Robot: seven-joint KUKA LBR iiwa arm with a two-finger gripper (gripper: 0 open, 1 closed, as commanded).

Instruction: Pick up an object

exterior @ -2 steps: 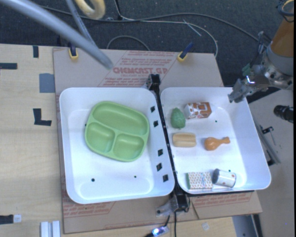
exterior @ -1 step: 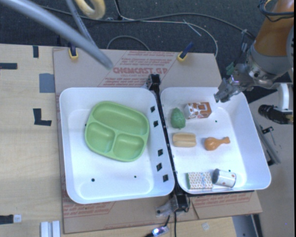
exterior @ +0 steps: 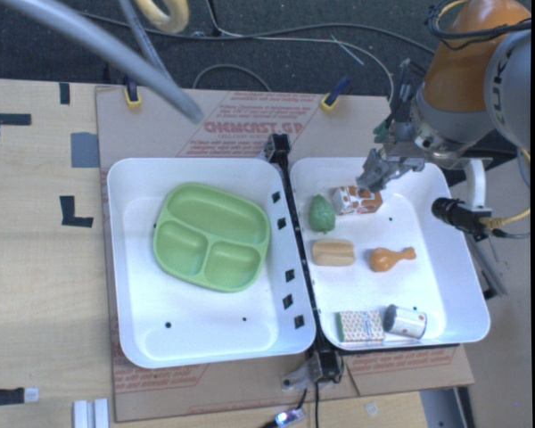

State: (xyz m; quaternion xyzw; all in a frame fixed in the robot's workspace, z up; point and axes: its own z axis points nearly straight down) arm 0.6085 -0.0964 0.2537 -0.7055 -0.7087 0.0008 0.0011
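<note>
The right bin (exterior: 455,266) holds several small objects: a green lump (exterior: 321,213), a white and orange carton (exterior: 356,201), a tan bun-shaped piece (exterior: 333,253), an orange drumstick-shaped piece (exterior: 390,258), a green-and-white packet (exterior: 361,326) and a silver can (exterior: 404,322) lying on its side. My gripper (exterior: 372,180) hangs over the back of this bin, just above and right of the carton. Nothing shows between its fingers.
In the left bin (exterior: 129,266) lies a green divided plate (exterior: 212,236). A black divider (exterior: 290,239) runs between the bins. A black fitting (exterior: 459,214) with cable sticks out at the right bin's right rim. Cables lie behind the bins.
</note>
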